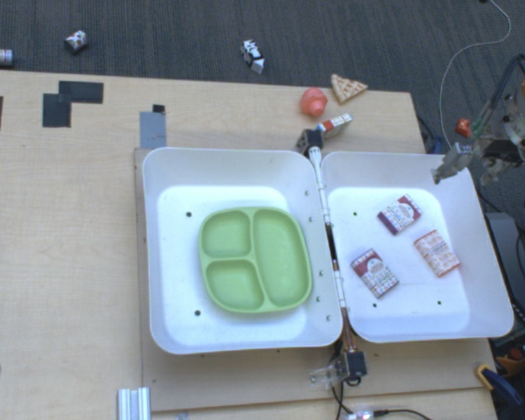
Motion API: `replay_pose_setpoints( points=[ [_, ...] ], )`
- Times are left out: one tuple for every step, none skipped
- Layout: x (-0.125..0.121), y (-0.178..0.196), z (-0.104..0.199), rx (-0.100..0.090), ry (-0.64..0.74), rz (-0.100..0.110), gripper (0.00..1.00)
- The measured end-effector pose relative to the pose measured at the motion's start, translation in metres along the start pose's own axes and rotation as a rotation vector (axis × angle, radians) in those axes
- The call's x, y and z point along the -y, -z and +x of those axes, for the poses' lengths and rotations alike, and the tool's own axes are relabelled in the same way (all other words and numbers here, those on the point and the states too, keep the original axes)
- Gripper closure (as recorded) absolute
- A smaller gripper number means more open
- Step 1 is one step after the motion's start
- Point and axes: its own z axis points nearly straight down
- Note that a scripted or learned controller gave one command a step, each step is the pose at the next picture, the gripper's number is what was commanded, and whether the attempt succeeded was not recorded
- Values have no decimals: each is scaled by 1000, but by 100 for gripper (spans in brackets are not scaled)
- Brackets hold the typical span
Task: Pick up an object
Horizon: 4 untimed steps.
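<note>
Three small packets were counted in the right bin [481,318]: a dark red one [374,272] nearest, a pale one [437,253] toward the right edge, a dark red one [399,214] farther back. One green divided tray [255,260] lay in the left bin [157,261]. The gripper [448,170] was seen at the right bin's far right corner, nothing held; approach step judged, a descent onto a packet being needed next.

green tray [255,260] | white bins [171,226] | 3 red-wht cartons [374,273]
</note>
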Motion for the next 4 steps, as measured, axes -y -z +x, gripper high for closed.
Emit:
replay_pose_setpoints(
  points=[
    [65, -143, 11, 0, -2, 2, 0],
    [85, -161, 47, 15, -4, -23, 0],
    [83, -149, 47, 16, -3, -28, 100],
    [83, -150, 47, 16, -3, -28, 0]
  ],
)
